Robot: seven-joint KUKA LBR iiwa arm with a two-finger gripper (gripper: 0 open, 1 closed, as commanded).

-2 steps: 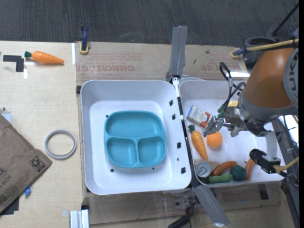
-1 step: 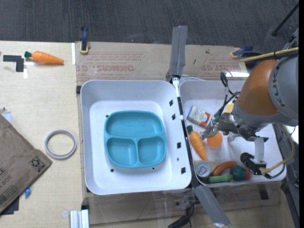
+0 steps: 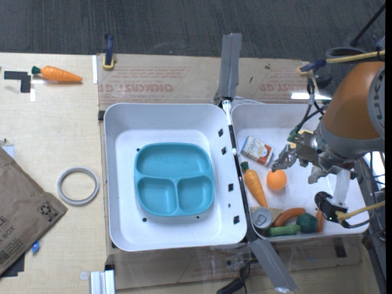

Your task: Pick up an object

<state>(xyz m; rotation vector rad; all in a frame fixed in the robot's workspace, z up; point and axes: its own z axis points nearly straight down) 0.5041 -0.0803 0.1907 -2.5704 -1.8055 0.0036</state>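
Nearest you, the green toy (image 3: 286,229) and can (image 3: 261,217) are crowding the right bin (image 3: 269,112), so you are lowering the gripper (image 3: 289,157), its finger state unreadable, squarely over the orange ball (image 3: 277,180) just beside it.

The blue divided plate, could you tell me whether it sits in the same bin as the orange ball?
No, the blue plate lies in the left bin; the ball is in the right bin.
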